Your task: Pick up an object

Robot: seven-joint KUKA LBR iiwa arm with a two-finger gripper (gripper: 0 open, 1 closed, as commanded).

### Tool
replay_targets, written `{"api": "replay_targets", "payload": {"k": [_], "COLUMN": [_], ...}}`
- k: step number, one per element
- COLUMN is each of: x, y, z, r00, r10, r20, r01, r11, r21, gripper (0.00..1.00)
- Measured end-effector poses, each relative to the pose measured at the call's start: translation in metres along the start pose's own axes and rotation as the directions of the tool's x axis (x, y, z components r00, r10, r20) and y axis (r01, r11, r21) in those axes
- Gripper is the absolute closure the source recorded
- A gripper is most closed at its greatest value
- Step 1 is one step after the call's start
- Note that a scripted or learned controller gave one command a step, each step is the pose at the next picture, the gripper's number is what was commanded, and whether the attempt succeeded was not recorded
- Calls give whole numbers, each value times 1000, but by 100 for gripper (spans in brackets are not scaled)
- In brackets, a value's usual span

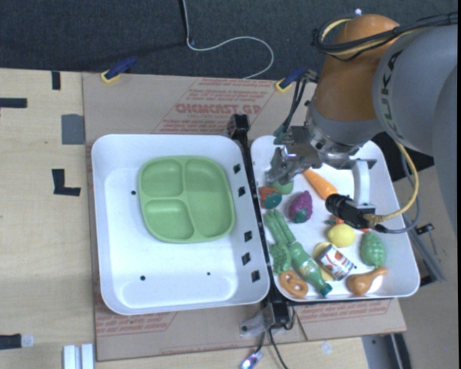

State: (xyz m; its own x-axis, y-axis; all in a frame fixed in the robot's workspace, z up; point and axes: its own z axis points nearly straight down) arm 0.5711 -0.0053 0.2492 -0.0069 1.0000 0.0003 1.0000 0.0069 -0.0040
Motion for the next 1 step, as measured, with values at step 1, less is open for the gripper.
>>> {"api": "replay_targets", "payload": {"k": [1], "x": [69], "y": [-31], "z": [11], "r00": [1000], "r10": [-1], "r20": [-1], "r01": [1], "r11": [1000], "r21": [2], "gripper": [100]}}
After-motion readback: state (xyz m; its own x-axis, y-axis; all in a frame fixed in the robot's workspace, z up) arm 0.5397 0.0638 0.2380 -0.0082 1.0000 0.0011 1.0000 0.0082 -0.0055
